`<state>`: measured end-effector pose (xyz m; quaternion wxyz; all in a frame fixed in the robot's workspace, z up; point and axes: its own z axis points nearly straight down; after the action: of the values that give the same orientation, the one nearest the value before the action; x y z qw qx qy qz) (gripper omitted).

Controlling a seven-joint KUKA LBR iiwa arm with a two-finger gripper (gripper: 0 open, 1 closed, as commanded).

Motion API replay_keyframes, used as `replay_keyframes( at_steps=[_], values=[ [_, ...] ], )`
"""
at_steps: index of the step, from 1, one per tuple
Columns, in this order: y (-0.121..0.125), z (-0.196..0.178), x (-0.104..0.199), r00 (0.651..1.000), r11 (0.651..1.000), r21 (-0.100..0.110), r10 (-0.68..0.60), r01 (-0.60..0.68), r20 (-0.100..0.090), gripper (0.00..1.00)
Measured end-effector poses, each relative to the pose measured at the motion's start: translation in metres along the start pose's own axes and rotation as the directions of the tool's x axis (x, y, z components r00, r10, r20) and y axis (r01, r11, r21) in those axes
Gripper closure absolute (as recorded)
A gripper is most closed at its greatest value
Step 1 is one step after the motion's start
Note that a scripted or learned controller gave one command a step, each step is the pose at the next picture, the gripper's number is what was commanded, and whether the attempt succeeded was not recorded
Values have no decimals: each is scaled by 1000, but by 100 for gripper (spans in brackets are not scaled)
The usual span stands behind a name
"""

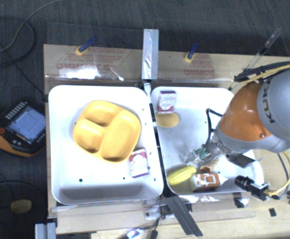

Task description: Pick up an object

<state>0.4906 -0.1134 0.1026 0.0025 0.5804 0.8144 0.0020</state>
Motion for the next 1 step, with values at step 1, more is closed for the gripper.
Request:
replay_keyframes(
  at_steps=[1],
  values=[
    [0, 0, 0, 1000, 1000, 0, 0, 0, 0, 0]
  ],
)
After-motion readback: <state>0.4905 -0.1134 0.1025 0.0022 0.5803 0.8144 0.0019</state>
